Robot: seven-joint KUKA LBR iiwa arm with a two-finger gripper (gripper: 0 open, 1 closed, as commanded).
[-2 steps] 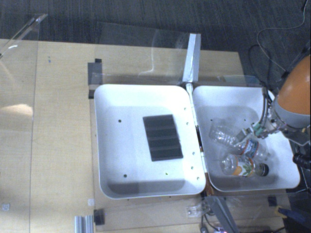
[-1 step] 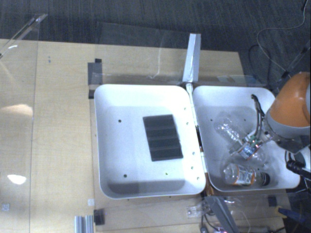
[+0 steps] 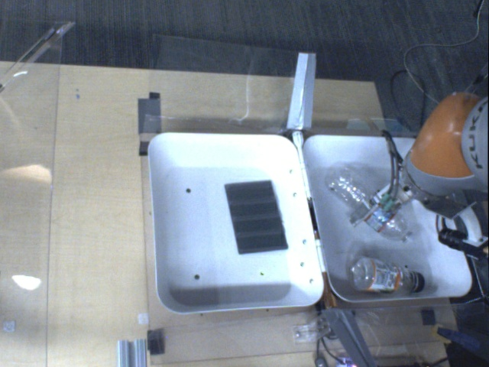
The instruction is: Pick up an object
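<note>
In the right bin [image 3: 458, 281], a clear crumpled plastic bottle [image 3: 345, 188] lies near the middle. My gripper [image 3: 379, 212] is down in this bin just to the right of that bottle, right at its lower end; the view does not settle whether it touches. A second clear bottle [image 3: 380, 275] with an orange label and a dark cap lies on its side near the bin's front wall. A dark ridged rectangular block [image 3: 256, 216] lies flat in the middle of the left bin [image 3: 176, 205].
The arm's orange band [image 3: 447, 147] and grey wrist hang over the right bin's right side. A metal post [image 3: 302, 90] stands behind the seam between the bins. Cables [image 3: 458, 239] run along the right edge. Bare wooden bench spreads to the left.
</note>
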